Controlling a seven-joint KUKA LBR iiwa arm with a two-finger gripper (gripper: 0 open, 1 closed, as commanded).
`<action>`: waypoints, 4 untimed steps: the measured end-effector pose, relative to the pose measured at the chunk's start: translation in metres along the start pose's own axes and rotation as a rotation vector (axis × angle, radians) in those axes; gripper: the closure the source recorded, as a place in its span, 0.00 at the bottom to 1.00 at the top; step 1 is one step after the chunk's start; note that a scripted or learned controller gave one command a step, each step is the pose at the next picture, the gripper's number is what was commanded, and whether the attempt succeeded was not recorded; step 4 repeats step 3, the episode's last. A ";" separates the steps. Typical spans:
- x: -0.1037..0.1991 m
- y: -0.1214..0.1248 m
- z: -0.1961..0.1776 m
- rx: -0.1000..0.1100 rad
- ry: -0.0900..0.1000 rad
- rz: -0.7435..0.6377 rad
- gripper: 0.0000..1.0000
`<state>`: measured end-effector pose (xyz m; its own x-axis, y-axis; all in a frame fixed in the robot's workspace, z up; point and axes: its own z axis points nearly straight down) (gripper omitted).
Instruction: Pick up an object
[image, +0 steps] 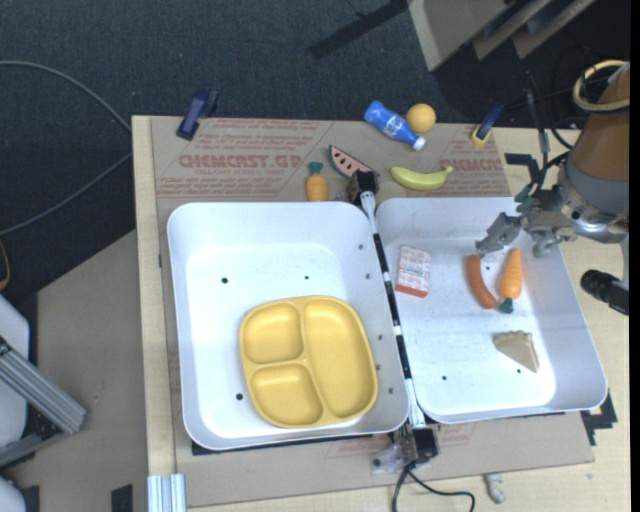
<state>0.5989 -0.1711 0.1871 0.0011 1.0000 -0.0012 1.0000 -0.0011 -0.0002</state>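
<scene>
Two white bins sit side by side on the desk; the left bin (200, 240) fills the middle left of the frame and carries a yellow divided plate (307, 360); the right bin (570, 340) lies at the middle right. In the right bin are a carrot (512, 273) and a sausage (480, 281) close together toward the upper right, a small printed packet (413, 270) near the bin's left wall, and a tan wedge (518, 350) lower down, well apart from the others.

The arm comes in from the right edge of the frame; its end effector (522, 232) hangs at the upper right of the right bin, just above the carrot's top end; its two fingers look spread apart, with nothing between them.

Beyond the bins, along the top of the desk, lie a banana (421, 177), a blue bottle (391, 124), an orange ball (422, 116) and a watermelon slice (346, 160).

By my judgement the task is at its early stage; nothing is lifted, every object lies flat in its bin; the carrot or the sausage seems the likely target; what is left is the descent, the closing and the lift.
</scene>
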 end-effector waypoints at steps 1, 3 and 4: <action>-0.013 0.013 0.103 -0.001 0.003 -0.003 0.00; 0.091 0.052 0.000 -0.005 0.003 -0.005 1.00; 0.091 0.052 0.000 -0.005 0.003 -0.005 1.00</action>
